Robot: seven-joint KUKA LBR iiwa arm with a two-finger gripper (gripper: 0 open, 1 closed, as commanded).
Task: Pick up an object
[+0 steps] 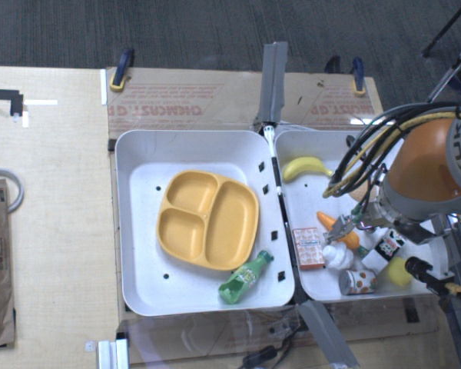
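The gripper (352, 225) hangs low in the right bin (292, 206); I cannot tell if it grips anything. At its 8 o'clock, touching, is an orange carrot (327, 221); a white bottle (337, 256) lies at 6 o'clock. I judge this the grasping step; next should come a straight lift.

An orange carrot (328, 221) lay in the right bin. A white bottle (336, 256) lay just below it.

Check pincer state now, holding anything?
Pincer: down in the right bin among the clutter; open or closed cannot be told, and no grasp is visible.
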